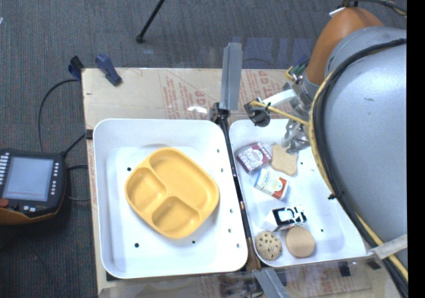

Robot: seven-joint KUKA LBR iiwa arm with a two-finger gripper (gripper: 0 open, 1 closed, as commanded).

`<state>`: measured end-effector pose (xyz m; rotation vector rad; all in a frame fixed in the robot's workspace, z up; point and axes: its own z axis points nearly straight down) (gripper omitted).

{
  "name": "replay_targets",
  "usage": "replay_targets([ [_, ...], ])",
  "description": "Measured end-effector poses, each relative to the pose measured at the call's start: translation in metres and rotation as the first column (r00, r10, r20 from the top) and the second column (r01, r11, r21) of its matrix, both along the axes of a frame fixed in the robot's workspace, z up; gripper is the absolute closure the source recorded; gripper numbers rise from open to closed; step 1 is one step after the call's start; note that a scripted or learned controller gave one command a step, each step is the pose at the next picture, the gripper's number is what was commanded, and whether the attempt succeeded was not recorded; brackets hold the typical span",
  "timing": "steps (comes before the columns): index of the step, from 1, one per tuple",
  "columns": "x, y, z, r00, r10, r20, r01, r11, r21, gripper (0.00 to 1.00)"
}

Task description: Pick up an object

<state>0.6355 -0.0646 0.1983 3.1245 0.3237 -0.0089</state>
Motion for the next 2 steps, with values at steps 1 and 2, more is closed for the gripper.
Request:
replay_targets([
  [1,-0.006,-0.014,-0.06,1.0,-0.003,-0.007,0.003,1.0,0.002,1.0],
  [2,-0.005,-0.054,-0.107,1.0,0.001,0.008,-0.001,1.0,0.003,1.0],
])
